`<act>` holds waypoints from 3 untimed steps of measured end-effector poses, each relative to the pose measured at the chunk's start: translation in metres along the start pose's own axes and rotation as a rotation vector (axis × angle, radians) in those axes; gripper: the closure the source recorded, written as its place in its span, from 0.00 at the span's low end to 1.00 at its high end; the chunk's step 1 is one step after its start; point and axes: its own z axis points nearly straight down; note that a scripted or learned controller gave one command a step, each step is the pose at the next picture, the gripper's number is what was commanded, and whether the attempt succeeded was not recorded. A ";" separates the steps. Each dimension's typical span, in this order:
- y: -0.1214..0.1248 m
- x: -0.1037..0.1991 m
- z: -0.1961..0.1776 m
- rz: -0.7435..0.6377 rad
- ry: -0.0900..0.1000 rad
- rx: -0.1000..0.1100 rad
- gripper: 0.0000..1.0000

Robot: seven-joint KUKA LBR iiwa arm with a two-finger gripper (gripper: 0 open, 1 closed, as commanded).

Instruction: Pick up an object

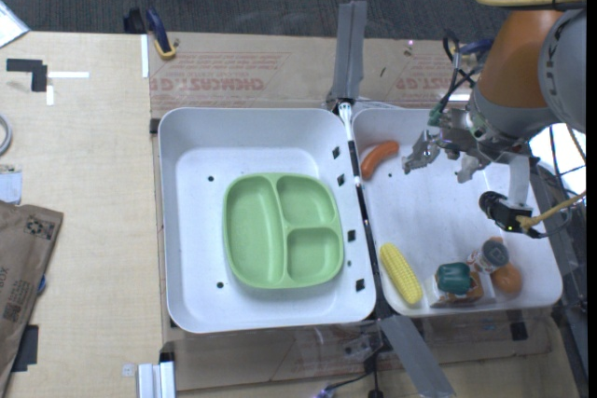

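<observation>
My gripper (438, 165) hangs over the back part of the right bin (420, 210), its two fingers spread apart and nothing between them. An orange-red sausage (378, 156) lies just to its left, near the bin's back left corner. A yellow corn cob (400, 274) lies at the front left of that bin. At the front right are a green object (454, 276), an orange ball (506, 280) and a small brown-and-white item (492, 253), close together.
The left bin (187, 200) holds a green divided plate (283, 230). A grey divider (351, 51) runs between the bins at the back. A black cable end (502, 210) hangs over the right bin's right side below the arm.
</observation>
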 end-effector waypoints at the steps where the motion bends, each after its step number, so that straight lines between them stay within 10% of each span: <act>1: -0.076 -0.040 0.100 0.067 0.004 0.001 0.00; 3: 0.059 -0.004 0.054 0.073 0.001 -0.002 0.00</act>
